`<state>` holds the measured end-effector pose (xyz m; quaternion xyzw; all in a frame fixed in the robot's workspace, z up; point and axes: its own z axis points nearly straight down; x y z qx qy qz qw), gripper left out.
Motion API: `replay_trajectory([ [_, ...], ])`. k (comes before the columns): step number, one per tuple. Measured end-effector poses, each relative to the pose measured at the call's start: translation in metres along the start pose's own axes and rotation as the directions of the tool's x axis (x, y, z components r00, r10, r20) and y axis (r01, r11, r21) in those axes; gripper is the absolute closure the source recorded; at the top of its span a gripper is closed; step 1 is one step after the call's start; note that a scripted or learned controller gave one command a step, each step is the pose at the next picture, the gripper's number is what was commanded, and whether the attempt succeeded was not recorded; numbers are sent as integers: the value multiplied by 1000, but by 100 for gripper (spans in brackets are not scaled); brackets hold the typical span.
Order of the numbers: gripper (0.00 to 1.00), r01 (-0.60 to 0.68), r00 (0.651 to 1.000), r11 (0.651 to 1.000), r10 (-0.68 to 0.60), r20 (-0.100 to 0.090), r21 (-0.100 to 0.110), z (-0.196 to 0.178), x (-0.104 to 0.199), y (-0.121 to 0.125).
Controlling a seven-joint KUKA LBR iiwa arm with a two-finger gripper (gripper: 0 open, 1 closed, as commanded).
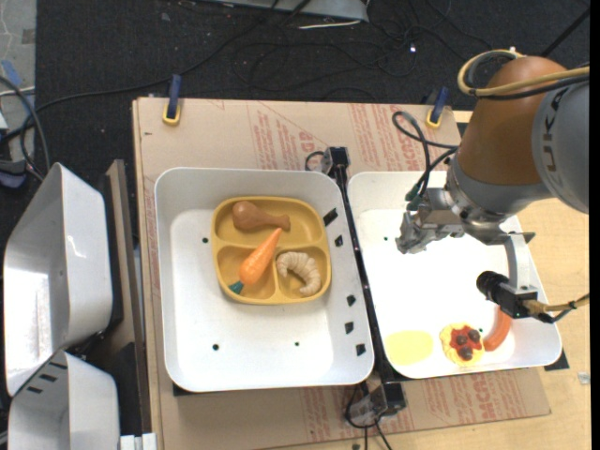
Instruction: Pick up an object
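In the right bin (pixel 375 251) we see the tool (pixel 412 237) over bare floor; we cannot tell its state. Candidates sit well apart: yellow disc (pixel 410 347), fruit piece (pixel 462 341), sausage (pixel 498 330) at the near edge; plate (pixel 225 279) with carrot (pixel 261 257) in the left bin. Risk: descending here probably grabs nothing, and a dangling cable (pixel 511 298) near the sausage could snag.

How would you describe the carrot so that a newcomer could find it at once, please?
Start at the left bin, which holds a yellow divided plate. The carrot lies slantwise across the plate's middle, between the drumstick above it and the shrimp to its right. It is the one bright orange, tapered piece there; the drumstick is brown and the shrimp pale and curled.
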<state>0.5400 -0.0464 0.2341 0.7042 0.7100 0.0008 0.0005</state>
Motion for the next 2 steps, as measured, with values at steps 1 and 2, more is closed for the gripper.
replay_trajectory([
  [1, 100, 0, 1000, 1000, 0, 0, 2, 11, 53, 11],
  [2, 100, 1, 1000, 1000, -1, -1, -1, 0, 111, 29],
])
